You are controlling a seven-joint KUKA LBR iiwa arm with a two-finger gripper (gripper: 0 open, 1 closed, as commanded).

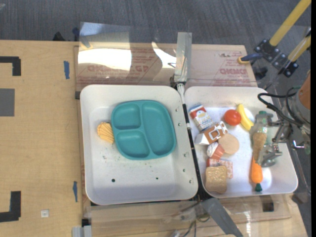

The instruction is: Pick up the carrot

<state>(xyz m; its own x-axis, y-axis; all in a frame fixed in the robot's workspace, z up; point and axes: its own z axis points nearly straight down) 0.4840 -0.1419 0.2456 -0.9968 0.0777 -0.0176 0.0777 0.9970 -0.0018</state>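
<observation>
- Nothing of the pick looks done so far: the small orange carrot with a green tip (256, 174) lies flat on the floor of the right-hand shallow white bin (289, 181), in the lower right of the frame, close to the bin's near-right corner.
- The metal two-finger hand (270, 157) sits just above and to the right of the carrot in the frame, at the bin's right side, with the grey arm coming in from the right edge behind it.
- Whether the hand is open or closed I cannot tell; it is small and tangled with cables here. No part of the carrot shows between its tips, so I judge it to have hold of nothing.
- Other play foods share that bin: a red tomato (232, 116), a yellow banana (245, 116), a red-and-white carton (200, 117), a tan round bun (229, 144) and a brown cracker-like square (217, 176). All lie left of or above the carrot, apart from it.
- The left-hand white bin (94, 181) bears a teal divided plate (143, 129) and a tan scallop shell (105, 132); neither matters for this pick.
- Left to do, as I judge it: bring the hand over the carrot, close on it, and lift it clear of the bin floor.
</observation>
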